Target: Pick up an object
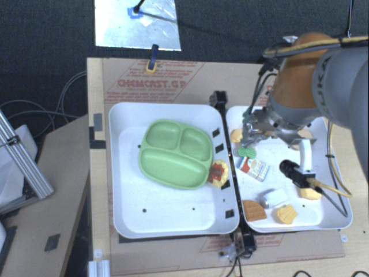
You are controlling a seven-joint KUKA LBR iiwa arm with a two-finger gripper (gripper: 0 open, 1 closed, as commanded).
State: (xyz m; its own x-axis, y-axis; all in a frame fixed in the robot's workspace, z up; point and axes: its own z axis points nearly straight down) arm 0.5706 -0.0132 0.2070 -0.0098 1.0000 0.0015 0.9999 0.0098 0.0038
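Gripper (250, 133) hangs low over the right bin (337, 212), near its left wall; whether it is open or closed cannot be told. Just below it lies a small green object (248, 152), close to the fingers, contact unclear. Below that sits a red-and-white packet (254, 168). Farther down rest a brown bread-like piece (254, 210) and a yellow chunk (286, 214). Left of the gripper, the other bin (124, 212) holds a green divided plate (175, 153).
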